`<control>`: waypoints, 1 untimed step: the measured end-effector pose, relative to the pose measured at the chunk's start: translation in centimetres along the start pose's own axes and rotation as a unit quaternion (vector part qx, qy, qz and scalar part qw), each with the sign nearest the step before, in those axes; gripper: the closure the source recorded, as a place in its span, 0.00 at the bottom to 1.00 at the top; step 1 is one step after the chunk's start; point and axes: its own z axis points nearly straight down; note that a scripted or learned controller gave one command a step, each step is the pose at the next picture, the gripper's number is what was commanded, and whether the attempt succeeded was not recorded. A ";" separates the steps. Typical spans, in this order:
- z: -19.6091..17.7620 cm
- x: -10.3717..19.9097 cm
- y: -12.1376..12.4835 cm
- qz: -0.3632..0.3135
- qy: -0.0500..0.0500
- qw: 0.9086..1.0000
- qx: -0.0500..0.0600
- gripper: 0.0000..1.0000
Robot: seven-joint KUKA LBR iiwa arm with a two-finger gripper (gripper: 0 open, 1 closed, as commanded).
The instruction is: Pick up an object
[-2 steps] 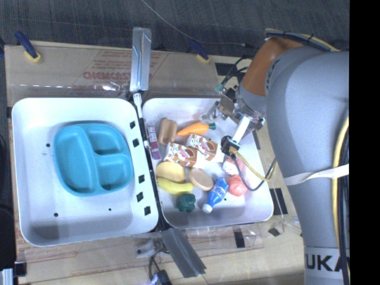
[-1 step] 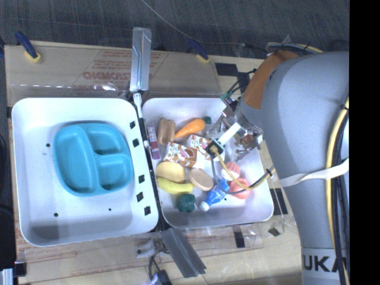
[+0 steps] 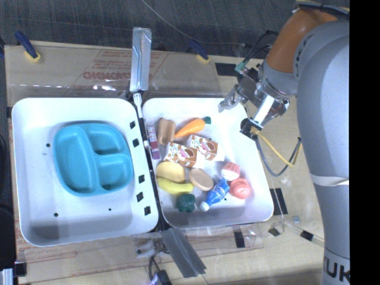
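Note:
The right bin (image 3: 261,177) holds several toy foods: an orange carrot (image 3: 191,126), a brown hot dog bun (image 3: 165,130), two small printed cartons (image 3: 180,154) (image 3: 203,146), a yellow banana (image 3: 174,186), a blue bottle (image 3: 215,195) and a pink strawberry (image 3: 240,188). My gripper (image 3: 236,116) hovers over the bin's upper right corner, right of the carrot. It is open, with nothing between its fingers (image 3: 225,105).
The left bin (image 3: 24,177) holds a blue sectioned tray (image 3: 95,157). A metal bar (image 3: 141,58) stands at the back between the bins. A yellow cable (image 3: 279,153) hangs from the wrist beside the right bin's edge.

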 end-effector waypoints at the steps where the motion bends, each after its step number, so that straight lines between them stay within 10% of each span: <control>1: 10.3 1.2 -1.6 0.094 -0.003 0.996 0.005 0.00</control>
